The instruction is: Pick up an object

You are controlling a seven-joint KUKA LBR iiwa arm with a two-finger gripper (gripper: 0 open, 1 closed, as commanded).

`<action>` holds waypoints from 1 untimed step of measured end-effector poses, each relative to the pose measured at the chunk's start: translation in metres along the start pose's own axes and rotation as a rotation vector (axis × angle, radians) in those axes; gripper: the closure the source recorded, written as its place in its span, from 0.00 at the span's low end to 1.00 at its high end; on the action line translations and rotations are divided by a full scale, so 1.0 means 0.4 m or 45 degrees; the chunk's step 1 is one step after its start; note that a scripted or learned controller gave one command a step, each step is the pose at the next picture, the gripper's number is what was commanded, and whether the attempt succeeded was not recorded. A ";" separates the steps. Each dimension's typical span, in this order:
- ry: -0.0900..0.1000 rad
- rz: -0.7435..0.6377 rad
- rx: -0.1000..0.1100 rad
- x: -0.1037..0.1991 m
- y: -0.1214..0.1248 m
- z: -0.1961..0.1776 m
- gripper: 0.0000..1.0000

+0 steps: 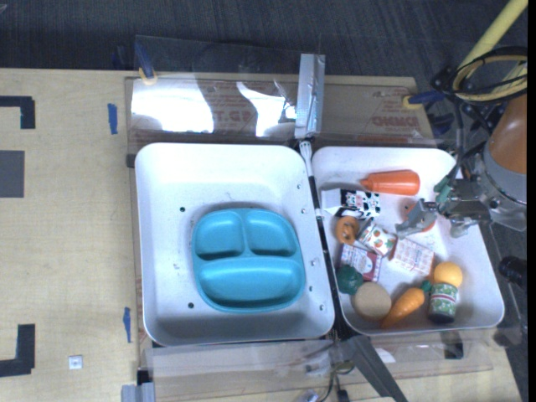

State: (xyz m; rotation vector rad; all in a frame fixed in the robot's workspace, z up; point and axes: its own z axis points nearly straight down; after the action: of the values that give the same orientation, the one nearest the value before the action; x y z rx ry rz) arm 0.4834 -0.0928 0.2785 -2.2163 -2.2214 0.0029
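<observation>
- Gripper [419, 216] hangs over the right bin [490, 312]; can't tell its jaw state.
- Carrot [390, 182] nearby: probably light, stiff, slick plastic; grab it mid-body, across the width.

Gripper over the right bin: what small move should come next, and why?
Probably a short, straight descent. The gripper sits over the right bin, above the food packets, with nothing visibly between its fingers. The large carrot lies just behind it and the toys crowd close, so I'd avoid sideways travel. The blue tray sits in the left bin.
</observation>
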 end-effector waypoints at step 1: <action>-0.001 -0.094 0.004 -0.191 -0.012 0.174 0.00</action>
State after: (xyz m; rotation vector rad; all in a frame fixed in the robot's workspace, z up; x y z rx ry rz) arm 0.4784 -0.1693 0.2087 -2.1318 -2.3002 0.0069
